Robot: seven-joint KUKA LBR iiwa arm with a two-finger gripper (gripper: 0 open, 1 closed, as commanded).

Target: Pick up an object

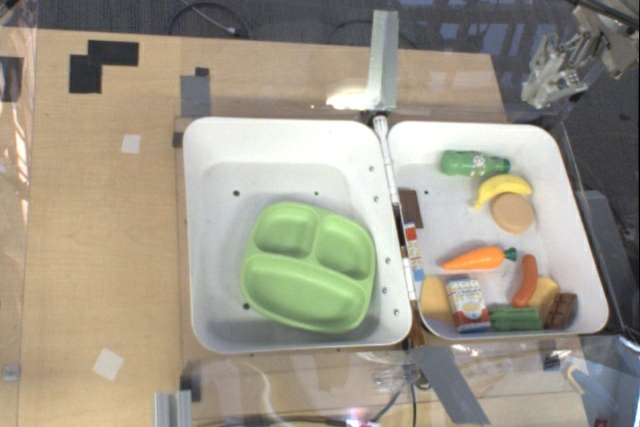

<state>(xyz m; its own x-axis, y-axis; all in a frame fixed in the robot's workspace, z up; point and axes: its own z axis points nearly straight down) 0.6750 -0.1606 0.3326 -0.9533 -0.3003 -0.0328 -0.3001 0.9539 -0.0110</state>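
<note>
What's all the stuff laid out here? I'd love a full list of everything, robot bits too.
bins: 2, white, side by side on the wooden bench
divided plate: 1, light green, in the left bin
bottle: 1, green, lying at the back of the right bin
banana: 1, yellow, just in front of the bottle
round disc: 1, tan, touching the banana
carrot: 1, orange with green tip, middle of the right bin
sausage: 1, red-orange, right of the carrot
small carton: 1, printed, front of the right bin
green piece: 1, dark green, at the front wall
brown block: 1, front right corner
gripper: 1, pale grey, beyond the right bin's back right corner
</note>
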